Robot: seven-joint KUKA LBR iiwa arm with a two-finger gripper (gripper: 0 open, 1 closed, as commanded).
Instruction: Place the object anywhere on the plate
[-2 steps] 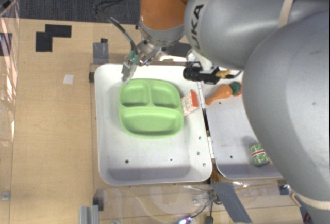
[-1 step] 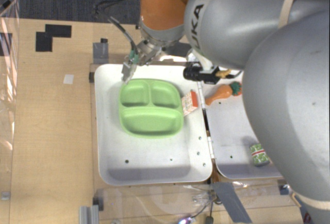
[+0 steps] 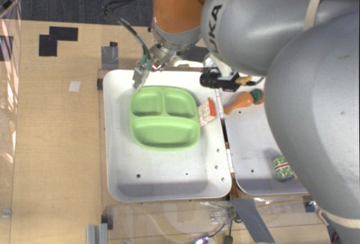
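Camera view, from my seat: the arm (image 3: 270,29) comes in from the right, grey w/ orange band (image 3: 179,7) above the wrist, and covers much of the right side. Gripper (image 3: 140,75) sits over the far edge of the left bin (image 3: 163,181), just above the far-left corner of the green plate (image 3: 164,116). Fingers point down-left toward that corner; I can't tell whether they're released or clenched, too small and blurred, and I see nothing between them.

Plate is a 3-compartment tray, two small sections at the far side and one long one near me, lying flat in the left bin, approx. centre-far. All three sections look bare green.

Small orange-and-white packet (image 3: 207,111) lies in the left bin touching the plate's right rim, not on it. In the right bin (image 3: 253,170): a carrot-shaped toy (image 3: 243,101), orange w/ green top, near the far-left part, just beside the divider; a small green-and-white patterned piece (image 3: 283,168) lower down, partly at the arm's edge. A black part (image 3: 216,78) juts out under the arm above the carrot.

Light wood surface (image 3: 56,141) w/ black marks (image 3: 56,39) at far left.
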